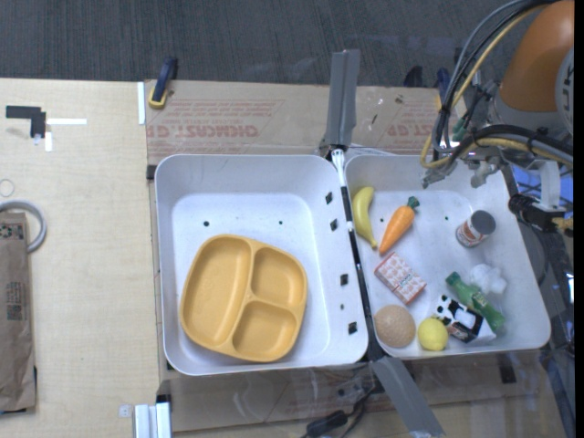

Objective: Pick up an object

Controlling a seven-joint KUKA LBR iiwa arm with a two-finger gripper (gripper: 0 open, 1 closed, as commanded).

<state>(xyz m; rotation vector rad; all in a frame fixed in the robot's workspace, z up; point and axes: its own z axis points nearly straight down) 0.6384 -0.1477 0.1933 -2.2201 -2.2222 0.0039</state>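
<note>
- Gripper (478, 164) hard to read: tangled in cables over the right bin's (529, 245) far corner; cannot tell its state.
- Arm (538, 57) cut off at the frame's right edge, orange band up top.
- Clutter at the right bin's near corner overlaps, indistinct.
- Carrot (396, 227) beside banana (364, 213), both lying loose.
- Small can (474, 228) near the gripper, apart from it.
- Yellow divided plate (244, 297) in the left bin (182, 199).
</note>
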